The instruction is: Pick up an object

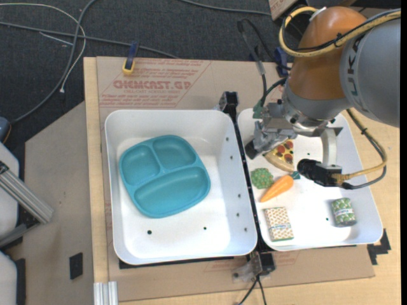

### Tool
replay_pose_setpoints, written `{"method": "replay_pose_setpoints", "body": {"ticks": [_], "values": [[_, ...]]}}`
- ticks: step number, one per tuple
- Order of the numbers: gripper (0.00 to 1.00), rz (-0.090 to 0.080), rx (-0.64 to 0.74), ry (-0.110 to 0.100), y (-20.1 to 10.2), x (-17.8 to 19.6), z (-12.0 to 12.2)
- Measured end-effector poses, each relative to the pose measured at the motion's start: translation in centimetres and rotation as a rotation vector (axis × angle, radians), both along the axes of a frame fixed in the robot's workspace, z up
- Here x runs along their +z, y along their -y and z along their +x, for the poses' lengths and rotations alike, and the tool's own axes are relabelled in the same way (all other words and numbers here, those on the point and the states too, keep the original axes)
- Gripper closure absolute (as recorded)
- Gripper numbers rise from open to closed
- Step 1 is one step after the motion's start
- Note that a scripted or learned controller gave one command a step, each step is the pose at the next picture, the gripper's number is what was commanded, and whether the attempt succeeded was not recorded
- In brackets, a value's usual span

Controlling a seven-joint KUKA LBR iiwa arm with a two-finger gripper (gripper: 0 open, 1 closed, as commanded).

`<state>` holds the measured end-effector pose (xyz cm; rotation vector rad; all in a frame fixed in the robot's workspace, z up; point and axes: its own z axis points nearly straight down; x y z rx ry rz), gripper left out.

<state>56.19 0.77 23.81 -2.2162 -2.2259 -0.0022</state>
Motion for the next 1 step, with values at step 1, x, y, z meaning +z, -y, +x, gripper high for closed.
{"method": "replay_pose_setpoints", "body": {"ticks": [1], "values": [[1.0,0.0,0.001,-0.005,-5.81,-1.09,-0.48]]}}
